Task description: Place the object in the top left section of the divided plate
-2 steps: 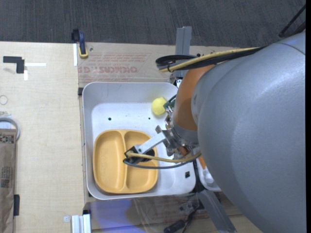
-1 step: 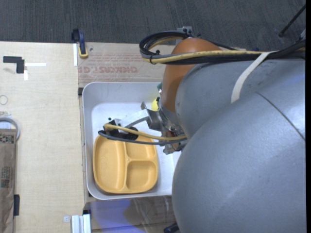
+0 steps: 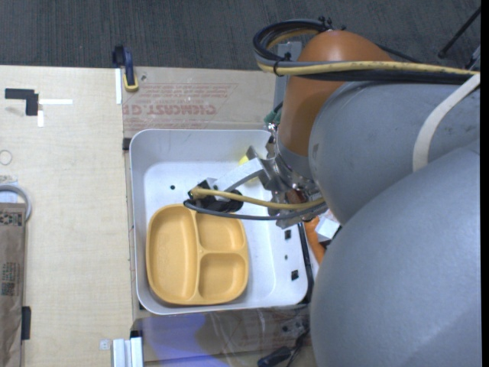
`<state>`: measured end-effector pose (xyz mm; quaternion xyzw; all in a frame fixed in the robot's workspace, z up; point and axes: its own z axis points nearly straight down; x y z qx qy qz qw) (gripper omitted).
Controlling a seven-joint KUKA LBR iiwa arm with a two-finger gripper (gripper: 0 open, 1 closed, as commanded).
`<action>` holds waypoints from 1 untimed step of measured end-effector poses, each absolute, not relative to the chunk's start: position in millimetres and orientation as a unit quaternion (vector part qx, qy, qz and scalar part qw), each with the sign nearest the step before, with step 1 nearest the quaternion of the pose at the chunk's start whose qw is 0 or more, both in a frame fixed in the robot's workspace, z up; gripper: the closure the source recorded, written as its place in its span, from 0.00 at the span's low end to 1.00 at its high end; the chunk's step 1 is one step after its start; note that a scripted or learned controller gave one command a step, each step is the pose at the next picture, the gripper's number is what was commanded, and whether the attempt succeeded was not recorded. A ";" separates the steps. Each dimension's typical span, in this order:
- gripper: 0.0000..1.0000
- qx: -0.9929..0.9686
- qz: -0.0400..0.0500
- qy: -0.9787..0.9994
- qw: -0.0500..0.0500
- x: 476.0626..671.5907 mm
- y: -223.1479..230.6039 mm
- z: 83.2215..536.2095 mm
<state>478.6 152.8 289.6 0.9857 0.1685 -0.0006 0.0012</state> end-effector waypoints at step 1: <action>1.00 0.969 -0.003 0.248 0.000 477.0 78.4 190.3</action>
